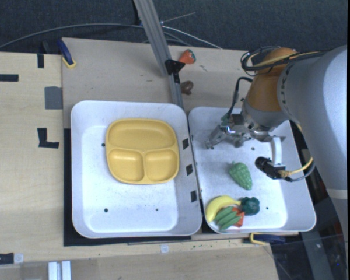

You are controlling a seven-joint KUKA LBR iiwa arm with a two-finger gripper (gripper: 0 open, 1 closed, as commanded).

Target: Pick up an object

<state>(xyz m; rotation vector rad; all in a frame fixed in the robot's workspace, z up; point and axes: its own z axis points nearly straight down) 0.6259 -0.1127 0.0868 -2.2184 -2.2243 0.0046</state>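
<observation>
Roughly mid right bin [291,214], end effector [221,137] splayed, nothing betw. fingers, green toy [241,174] nearby.

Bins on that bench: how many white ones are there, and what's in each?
2. The left bin holds a yellow tray. The right bin holds a green fruit and a toy pile at its near edge, with the hand above its far part.

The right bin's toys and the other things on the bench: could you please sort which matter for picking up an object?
For the job:
gripper
green bumpy toy
banana
green and red toy
dark green toy
right bin

Lying about:
yellow divided tray
left bin
</observation>
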